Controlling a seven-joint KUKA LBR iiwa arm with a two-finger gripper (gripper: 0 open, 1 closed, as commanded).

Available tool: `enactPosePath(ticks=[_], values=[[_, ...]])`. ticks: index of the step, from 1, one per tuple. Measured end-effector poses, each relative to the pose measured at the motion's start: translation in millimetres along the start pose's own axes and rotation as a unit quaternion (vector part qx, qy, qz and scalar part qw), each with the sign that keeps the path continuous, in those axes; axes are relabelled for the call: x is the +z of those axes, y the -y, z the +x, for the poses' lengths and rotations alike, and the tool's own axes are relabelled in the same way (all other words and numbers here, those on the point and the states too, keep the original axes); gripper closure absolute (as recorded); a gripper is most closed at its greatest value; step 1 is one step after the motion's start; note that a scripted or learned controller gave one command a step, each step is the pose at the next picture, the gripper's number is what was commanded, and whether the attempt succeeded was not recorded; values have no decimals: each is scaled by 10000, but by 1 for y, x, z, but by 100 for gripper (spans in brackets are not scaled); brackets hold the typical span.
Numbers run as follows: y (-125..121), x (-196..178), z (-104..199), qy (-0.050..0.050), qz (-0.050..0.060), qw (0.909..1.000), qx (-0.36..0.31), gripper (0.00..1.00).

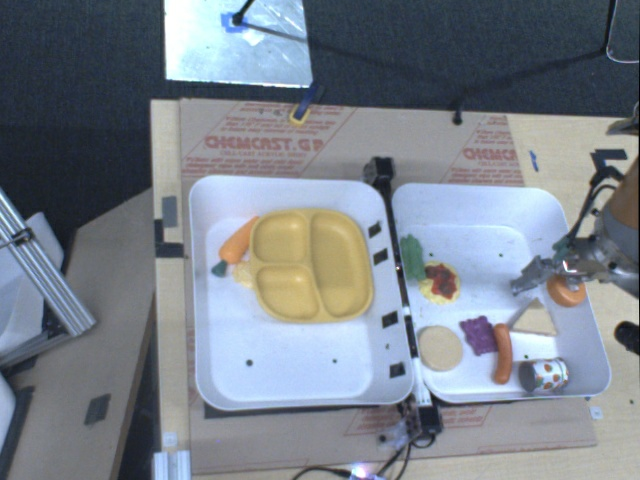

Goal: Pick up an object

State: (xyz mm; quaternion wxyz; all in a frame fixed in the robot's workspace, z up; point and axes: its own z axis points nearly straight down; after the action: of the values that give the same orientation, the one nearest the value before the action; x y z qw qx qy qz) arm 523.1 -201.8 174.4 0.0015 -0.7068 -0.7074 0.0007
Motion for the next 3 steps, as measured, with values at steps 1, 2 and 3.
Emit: enactPosePath(ticks=[1,2,3], values=[[5,61,3,-2,1,10000,-1,0],[-1,67,2,35,-103,9999,-15,0],[-1,56,0,64,-121,9999,-3,100]])
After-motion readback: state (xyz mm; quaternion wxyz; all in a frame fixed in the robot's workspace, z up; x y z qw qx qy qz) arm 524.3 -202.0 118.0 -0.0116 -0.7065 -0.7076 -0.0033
